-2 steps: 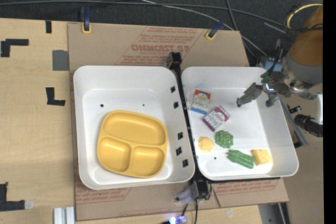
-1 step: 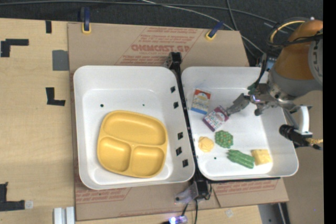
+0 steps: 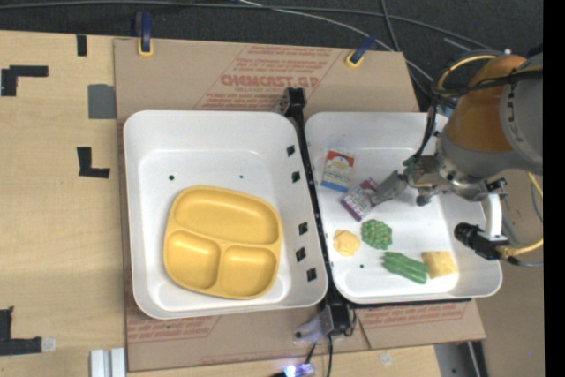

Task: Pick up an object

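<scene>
The right bin [image 3: 459, 285] holds several small items: a red, white and blue carton [image 3: 336, 169], a purple packet [image 3: 355, 203], a bumpy green ball [image 3: 376, 233], a pale yellow lump [image 3: 347, 242], a long green vegetable [image 3: 404, 267] and a yellow block [image 3: 439, 263]. My gripper [image 3: 380, 190] reaches in low from the right, its tip right beside the purple packet and just above the green ball. I see nothing lifted off the bin floor.
A yellow divided tray [image 3: 222, 241] lies in the left bin [image 3: 141, 146]. A black divider [image 3: 305, 190] runs between the two bins. The arm's grey and orange body [image 3: 481, 137] hangs over the right bin's far right side. Cables cross the dark background behind.
</scene>
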Motion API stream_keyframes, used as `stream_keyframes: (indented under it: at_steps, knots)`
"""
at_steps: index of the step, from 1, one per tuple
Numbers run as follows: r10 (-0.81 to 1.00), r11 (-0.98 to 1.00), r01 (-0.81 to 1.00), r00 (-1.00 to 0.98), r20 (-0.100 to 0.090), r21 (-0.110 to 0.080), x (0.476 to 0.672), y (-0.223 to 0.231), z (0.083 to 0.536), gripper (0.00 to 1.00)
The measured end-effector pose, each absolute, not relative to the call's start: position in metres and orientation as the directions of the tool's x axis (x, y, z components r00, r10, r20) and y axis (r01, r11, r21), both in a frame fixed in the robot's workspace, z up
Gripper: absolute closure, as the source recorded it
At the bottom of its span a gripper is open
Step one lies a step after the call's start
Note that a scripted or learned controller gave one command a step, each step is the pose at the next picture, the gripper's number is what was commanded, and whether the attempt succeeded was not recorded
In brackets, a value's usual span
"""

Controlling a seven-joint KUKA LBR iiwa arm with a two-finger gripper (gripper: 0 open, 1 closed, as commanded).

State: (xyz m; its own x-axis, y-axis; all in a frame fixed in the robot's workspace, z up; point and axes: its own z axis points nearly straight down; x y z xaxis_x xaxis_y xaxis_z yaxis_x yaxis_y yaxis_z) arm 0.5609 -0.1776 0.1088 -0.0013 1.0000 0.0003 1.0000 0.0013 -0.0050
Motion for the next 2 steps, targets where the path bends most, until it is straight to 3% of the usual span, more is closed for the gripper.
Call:
stream_keyframes:
  at_steps: [1,2]
  knots:
    - [1.000,0.002,1.000,-0.002,0.000,-0.003,0.562,-0.177,0.121,1.00]
    - [1.000,0.001,1.000,-0.001,-0.001,0.004,0.554,-0.173,0.177,1.00]
